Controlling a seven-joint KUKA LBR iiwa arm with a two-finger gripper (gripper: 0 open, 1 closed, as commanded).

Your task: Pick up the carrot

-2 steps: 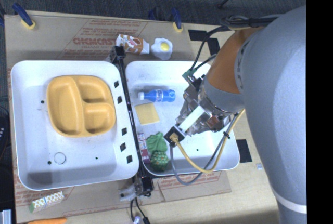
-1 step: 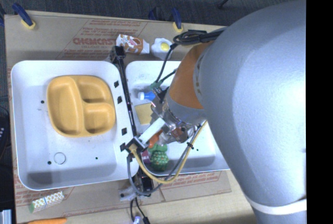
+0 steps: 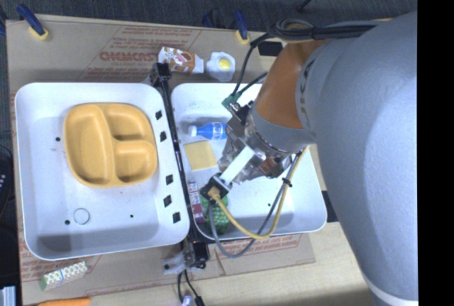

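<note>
Cardboard sheet (image 3: 142, 42) with red print covers the bench, and the two white bins sit on it side by side, with blue clamps (image 3: 32, 22) along the sheet's far edge. Left bin (image 3: 35, 177) holds a yellow divided plate (image 3: 110, 143), sitting toward its far half.

Right bin (image 3: 301, 209) is where the arm is. The big grey body with the orange band covers most of that bin's right side, and the gripper (image 3: 245, 155) is down over the middle of it. Honestly can't tell from this angle whether it's spread or pressed together.

Just left of the gripper, a small water bottle (image 3: 208, 130) with a blue label lies toward the bin's far-left corner. A pale yellow block (image 3: 201, 154) sits right beside it on the near side. Something green (image 3: 211, 219) is tucked into the near-left corner, with a red-and-white packet (image 3: 193, 194) against the left wall.

As for the carrot (image 3: 67, 301), the only thing that looks like it is a thin orange sliver at the bench's near-left corner. It's outside both bins, cut off by the frame edge, and well apart from the gripper. A green-and-white wrapper (image 3: 64, 275) lies just beyond it on the sheet. At the far edge, about between the bins, there's a brown-and-white carton (image 3: 177, 59) and a white-and-yellow thing (image 3: 222, 65).
</note>
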